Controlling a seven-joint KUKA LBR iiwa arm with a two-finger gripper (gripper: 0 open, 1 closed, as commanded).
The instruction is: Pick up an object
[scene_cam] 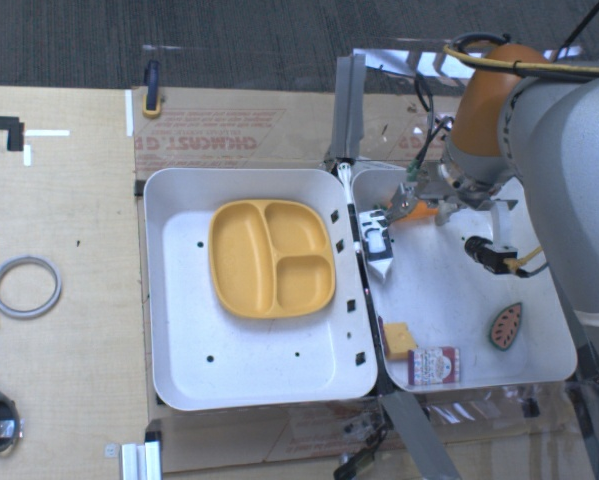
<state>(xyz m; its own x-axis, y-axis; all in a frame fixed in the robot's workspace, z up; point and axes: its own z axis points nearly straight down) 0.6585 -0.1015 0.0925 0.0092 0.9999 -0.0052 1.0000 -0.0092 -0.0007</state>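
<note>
The hand [377, 240] hangs low in the right bin [449, 298], tight against the wall it shares with the left bin [179, 348], and from here I can't tell whether it is open or closed. The things to pick lie well apart from it along the near side of that bin: a small yellow block [399, 340] touching a red and white packet [434, 366], and a watermelon-slice toy [506, 326] farther right. A yellow divided plate [272, 258] sits in the left bin, and a grey ring [24, 286] lies out on the counter [69, 198].
</note>
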